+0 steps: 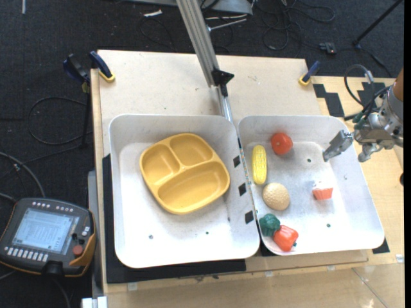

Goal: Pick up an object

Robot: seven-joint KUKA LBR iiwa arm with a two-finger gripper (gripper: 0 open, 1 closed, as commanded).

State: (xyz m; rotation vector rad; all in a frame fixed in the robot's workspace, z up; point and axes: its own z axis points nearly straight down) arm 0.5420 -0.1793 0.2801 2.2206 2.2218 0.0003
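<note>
The pincer [352,147] hangs over the right bin's [359,233] far right corner, fingers spread, nothing between them. Inside that bin lie a red tomato [281,144], yellow corn [259,164], a tan ball [276,196], a small red piece [322,193] and a red-and-green vegetable [279,231]. A yellow divided plate [184,172] sits in the left bin [128,236].

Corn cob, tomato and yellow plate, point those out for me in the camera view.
Corn cob [259,164]: camera view, middle of the cob.
Tomato [280,144]: camera view, centre of its red top.
Yellow plate [160,196]: camera view, bare floor of its largest compartment.
</note>
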